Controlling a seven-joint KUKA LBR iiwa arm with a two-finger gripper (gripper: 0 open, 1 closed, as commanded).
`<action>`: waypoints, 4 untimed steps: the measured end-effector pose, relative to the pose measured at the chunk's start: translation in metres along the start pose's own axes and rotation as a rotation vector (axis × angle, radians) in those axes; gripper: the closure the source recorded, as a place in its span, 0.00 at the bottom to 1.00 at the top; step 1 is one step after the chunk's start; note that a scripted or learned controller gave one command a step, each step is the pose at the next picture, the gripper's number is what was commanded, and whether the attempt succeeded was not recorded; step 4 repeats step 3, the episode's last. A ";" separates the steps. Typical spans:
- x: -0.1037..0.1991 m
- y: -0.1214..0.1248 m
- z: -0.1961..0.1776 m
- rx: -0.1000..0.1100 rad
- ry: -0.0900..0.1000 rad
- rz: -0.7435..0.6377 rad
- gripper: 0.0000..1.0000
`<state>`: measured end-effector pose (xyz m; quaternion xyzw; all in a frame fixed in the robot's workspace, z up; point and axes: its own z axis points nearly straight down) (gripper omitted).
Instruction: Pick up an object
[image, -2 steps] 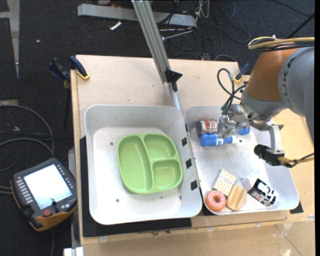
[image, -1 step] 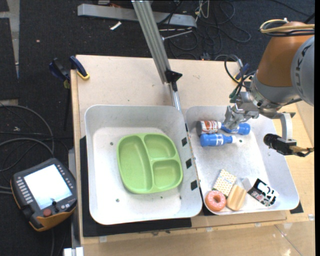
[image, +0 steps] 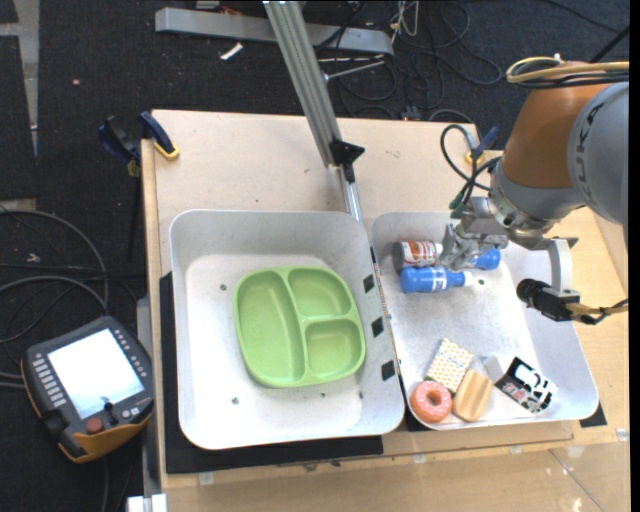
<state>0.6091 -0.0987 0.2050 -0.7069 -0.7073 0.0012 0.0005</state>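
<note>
The claw (image: 458, 252) is down in the right bin (image: 500, 320), at its far end, right over a blue bottle (image: 432, 280) that lies on its side just beside a small can (image: 417, 252); I can't tell how the claw stands from up here. A second blue piece (image: 487, 259) peeks out just right of the claw. At the bin's near edge sit a donut (image: 432, 401), cracker (image: 452, 363), bread roll (image: 473, 396) and black packet (image: 526, 385), well apart from the claw, and the left bin (image: 200, 300) holds a green tray (image: 300, 327).

Arm (image: 560, 150) low, wrist angled down
</note>
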 end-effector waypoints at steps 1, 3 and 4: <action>0.056 -0.001 0.004 -0.001 0.003 -0.007 1.00; 0.165 0.010 0.008 -0.003 0.003 -0.008 1.00; 0.165 0.010 0.008 -0.003 0.003 -0.008 1.00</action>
